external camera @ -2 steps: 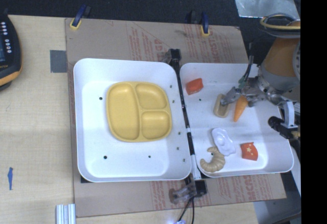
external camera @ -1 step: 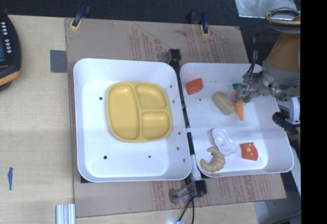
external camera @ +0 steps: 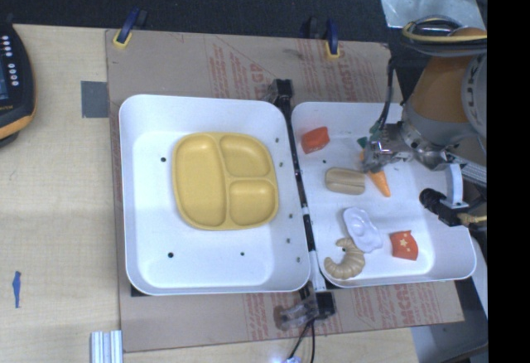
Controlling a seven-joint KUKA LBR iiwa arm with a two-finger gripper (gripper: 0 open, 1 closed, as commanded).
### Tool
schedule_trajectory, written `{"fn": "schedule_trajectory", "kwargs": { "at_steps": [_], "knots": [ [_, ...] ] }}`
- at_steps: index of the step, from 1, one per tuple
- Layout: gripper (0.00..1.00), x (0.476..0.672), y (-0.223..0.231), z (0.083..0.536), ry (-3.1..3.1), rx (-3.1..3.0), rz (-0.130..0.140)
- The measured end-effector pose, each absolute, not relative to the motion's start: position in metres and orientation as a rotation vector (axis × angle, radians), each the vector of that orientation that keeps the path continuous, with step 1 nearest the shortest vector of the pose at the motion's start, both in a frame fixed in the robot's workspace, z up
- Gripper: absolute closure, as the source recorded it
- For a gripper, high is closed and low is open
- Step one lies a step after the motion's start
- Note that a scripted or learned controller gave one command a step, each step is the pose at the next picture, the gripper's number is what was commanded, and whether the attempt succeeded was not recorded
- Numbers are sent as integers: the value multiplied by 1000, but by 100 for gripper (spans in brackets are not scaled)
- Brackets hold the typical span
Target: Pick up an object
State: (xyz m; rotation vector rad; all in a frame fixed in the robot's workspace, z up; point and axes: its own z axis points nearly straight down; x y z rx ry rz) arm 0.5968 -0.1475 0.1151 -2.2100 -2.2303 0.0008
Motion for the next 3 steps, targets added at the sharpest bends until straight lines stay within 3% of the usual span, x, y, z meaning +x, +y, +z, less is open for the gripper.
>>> {"fn": "schedule_trajectory", "kwargs": {
  "at_steps": [1,2,3],
  "knots": [
    [0,596,-150,113,-2224,-2216,4],
    [0,656,-214,119,-2230,-2223,-1],
    [0,656,-153,91,-2228,-2207,4]
  ]
}}
